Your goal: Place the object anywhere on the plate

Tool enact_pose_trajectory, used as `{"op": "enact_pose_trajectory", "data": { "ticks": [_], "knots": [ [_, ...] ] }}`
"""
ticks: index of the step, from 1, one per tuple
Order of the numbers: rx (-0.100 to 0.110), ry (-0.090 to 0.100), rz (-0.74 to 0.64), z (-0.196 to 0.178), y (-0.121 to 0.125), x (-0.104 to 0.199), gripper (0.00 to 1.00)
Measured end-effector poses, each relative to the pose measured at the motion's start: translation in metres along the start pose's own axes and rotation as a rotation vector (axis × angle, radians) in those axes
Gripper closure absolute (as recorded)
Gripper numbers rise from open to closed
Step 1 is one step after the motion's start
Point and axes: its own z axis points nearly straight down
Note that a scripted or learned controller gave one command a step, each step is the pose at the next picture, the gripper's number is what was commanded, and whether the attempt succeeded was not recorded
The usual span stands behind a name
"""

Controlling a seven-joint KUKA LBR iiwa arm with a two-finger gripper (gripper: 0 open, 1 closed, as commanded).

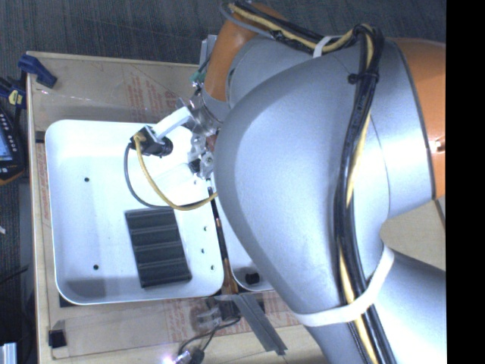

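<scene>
Across the right of the view, a bulky grey arm [318,165], with an orange band [223,51] at its far end. Reaching in over the far right corner of the left bin [68,203]. At the arm's tip, above that bin's right wall, the gripper [198,158], mostly tucked under the wrist; cannot tell whether spread or pressed together. Looping out from the wrist over the white bin floor, a yellow cable [151,192] beside a black one.

Flat on the left bin's floor, in the near half and close to the right wall: a dark ribbed block [158,247], rectangular, well apart from the gripper and touching nothing else. Just past the dividing wall, a sliver of the right bin [241,279] under the arm. On the wooden surface [114,70], at the far left corner, a blue clamp [36,68].
</scene>
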Motion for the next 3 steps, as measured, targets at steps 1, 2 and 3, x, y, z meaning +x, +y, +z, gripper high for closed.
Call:
{"op": "enact_pose_trajectory", "data": {
  "ticks": [1, 2, 3],
  "knots": [
    [0.007, -0.003, -0.28, 0.001, -0.058, -0.08, 1.0],
    [0.0, 0.001, 0.05, 0.0, -0.06, -0.021, 1.0],
    [0.001, 0.004, 0.071, -0.059, -0.176, 0.042, 1.0]
  ]
}}
